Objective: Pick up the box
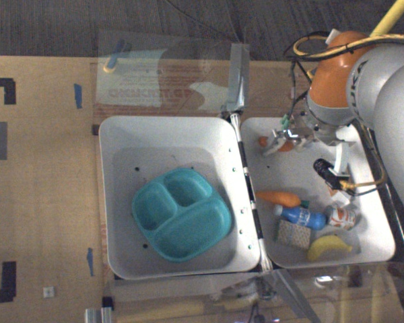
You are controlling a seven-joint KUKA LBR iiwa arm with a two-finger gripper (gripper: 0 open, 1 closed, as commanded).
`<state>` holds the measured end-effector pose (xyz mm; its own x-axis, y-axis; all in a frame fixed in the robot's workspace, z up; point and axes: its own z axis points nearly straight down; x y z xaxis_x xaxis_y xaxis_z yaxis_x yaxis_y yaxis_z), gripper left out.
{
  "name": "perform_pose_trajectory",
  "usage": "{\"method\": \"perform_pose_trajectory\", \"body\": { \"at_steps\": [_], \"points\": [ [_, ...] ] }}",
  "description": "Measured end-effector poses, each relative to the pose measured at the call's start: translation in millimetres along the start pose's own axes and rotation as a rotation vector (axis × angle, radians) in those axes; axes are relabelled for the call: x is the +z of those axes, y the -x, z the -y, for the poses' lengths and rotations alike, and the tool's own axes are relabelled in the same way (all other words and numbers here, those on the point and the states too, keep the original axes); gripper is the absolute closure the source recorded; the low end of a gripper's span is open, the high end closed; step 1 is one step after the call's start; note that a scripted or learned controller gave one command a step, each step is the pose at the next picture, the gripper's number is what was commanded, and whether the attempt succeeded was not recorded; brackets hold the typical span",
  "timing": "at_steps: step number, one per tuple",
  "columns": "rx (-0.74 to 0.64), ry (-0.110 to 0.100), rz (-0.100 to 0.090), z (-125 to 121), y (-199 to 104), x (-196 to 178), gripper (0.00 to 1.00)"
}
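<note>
Camera view, pincer (283, 142) state unclear, over right bin (384, 247), no legible labels

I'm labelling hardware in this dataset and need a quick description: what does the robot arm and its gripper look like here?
The arm is bulky with rounded, light grey shells and a glossy orange band above the wrist. Thin black cables loop around the orange section. The gripper at its end is a small metallic grey assembly, much slimmer than the arm, over the right-hand white bin. I can't make out any markings.
</note>
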<state>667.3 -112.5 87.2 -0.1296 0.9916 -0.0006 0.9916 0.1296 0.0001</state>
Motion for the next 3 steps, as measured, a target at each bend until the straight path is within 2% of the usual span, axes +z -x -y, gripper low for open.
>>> {"method": "perform_pose_trajectory", "body": {
  "at_steps": [1, 2, 3],
  "points": [
    [0.023, 0.003, 0.0, 11.8, -5.3, -0.5, 0.0],
    [-0.126, 0.005, 0.003, 5.5, 47.0, 0.3, 0.0],
    [-0.17, 0.003, 0.001, 29.2, 58.5, -0.1, 0.0]
  ]
}}
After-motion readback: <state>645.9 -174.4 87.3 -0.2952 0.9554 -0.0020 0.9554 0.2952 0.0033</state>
